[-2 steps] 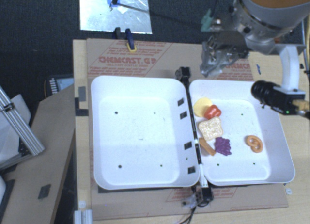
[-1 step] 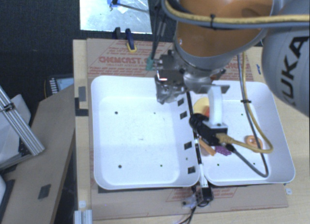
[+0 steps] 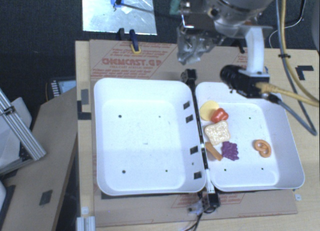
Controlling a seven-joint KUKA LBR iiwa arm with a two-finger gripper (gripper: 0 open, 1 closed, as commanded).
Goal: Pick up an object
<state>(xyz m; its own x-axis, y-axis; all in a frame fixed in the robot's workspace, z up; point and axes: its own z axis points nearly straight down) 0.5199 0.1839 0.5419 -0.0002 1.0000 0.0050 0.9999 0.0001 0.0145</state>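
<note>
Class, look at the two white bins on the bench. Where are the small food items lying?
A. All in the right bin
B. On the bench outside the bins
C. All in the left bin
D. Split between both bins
A. The yellow piece, red piece, cracker, orange stick, purple grapes and pretzel all lie inside the right bin.
</note>
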